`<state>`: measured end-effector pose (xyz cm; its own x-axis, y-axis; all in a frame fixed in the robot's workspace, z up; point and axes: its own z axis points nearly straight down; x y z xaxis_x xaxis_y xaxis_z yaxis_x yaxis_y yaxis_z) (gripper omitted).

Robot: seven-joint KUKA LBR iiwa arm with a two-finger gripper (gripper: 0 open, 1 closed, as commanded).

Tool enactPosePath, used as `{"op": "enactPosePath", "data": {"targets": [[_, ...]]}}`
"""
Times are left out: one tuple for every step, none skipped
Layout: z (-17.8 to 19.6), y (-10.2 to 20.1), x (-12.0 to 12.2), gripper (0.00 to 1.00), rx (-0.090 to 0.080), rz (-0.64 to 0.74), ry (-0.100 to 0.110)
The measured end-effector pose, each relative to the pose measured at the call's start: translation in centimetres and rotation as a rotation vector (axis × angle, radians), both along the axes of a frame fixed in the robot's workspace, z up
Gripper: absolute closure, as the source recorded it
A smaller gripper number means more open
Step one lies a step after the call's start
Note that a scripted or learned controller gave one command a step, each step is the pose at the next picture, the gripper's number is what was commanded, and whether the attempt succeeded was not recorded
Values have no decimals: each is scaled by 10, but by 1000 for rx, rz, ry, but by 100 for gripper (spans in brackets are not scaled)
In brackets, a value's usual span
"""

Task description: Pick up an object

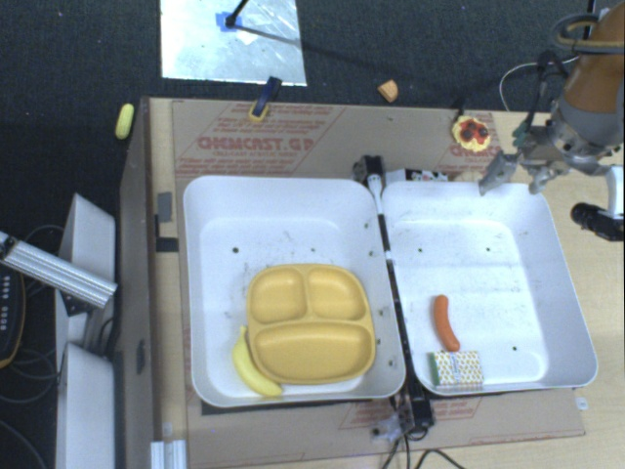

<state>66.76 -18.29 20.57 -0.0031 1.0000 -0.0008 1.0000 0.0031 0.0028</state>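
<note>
The sausage (445, 321), a slim orange-red stick, lies slanted in the lower middle of the right bin (547, 262), just above a speckled packet (456, 368). The gripper (515, 179) hangs at upper right over the bin's top edge, fingers spread, grasping nothing

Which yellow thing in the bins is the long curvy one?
The banana, lying at the left bin's front edge, tucked beside the yellow divided plate. The plate is wide with three compartments; the banana is slim and curved.

Even overhead light, soft shadows, glare on the foil sheet (232, 29), slightly grainy overall.
</note>
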Motion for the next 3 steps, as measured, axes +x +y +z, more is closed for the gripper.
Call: {"op": "enactPosePath", "data": {"targets": [[-78,28,-101,0,1,-2,3],[-73,89,-153,0,1,0,2],[-122,97,-152,0,1,-2,2]]}}
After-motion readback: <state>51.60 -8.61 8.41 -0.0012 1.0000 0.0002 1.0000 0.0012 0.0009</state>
